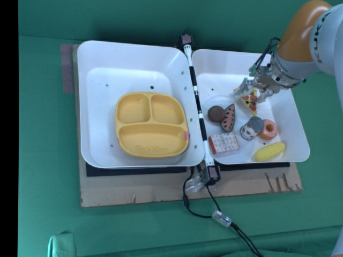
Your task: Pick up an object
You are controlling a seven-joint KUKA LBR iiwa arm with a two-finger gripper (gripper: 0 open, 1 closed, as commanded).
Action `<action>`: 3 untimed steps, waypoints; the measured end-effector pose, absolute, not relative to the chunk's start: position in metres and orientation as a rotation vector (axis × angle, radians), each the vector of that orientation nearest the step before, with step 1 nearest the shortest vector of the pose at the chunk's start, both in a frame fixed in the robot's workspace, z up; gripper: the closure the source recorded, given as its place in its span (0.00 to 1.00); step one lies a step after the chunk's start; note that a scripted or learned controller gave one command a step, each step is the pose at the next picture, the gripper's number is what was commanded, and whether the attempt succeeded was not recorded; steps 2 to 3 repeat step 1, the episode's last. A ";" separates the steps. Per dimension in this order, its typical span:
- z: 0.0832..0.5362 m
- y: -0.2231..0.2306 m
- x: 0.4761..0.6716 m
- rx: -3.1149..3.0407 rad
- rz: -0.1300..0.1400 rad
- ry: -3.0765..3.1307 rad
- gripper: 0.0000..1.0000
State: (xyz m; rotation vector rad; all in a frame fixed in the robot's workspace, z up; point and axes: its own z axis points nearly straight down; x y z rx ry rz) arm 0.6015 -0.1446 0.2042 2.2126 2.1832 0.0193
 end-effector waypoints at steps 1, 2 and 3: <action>0.285 -0.089 0.600 2.218 0.010 2.209 1.00; 0.285 -0.089 0.600 2.218 0.010 2.209 1.00; 0.285 -0.089 0.600 2.218 0.010 2.209 1.00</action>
